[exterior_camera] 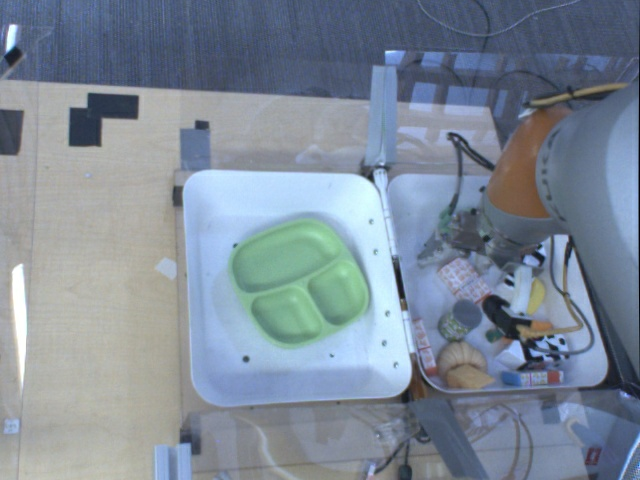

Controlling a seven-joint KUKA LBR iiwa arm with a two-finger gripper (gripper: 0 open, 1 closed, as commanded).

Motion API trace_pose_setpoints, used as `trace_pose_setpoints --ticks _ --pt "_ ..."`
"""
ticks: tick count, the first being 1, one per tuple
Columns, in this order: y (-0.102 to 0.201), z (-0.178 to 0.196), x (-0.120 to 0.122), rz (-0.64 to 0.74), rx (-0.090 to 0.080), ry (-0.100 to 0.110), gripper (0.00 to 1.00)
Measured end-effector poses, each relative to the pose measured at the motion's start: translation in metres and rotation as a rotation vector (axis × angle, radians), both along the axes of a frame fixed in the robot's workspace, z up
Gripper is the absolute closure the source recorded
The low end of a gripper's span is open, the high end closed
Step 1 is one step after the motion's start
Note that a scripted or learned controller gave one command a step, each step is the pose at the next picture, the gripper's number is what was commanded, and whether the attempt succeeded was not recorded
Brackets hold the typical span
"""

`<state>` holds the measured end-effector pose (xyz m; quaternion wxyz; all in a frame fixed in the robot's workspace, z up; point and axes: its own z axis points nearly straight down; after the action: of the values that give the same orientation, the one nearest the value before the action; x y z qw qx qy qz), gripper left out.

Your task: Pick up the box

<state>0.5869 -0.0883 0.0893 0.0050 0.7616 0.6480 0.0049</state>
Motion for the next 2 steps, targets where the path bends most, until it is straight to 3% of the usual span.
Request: trace_pose_setpoints --ticks 1,2 --pt "0.0024 0.0122 0.0022 0.011 0.001 -0.005 1.0" --pt "0.0025 0.0122 0.0022 0.012 0.001 -0.005 0.0"
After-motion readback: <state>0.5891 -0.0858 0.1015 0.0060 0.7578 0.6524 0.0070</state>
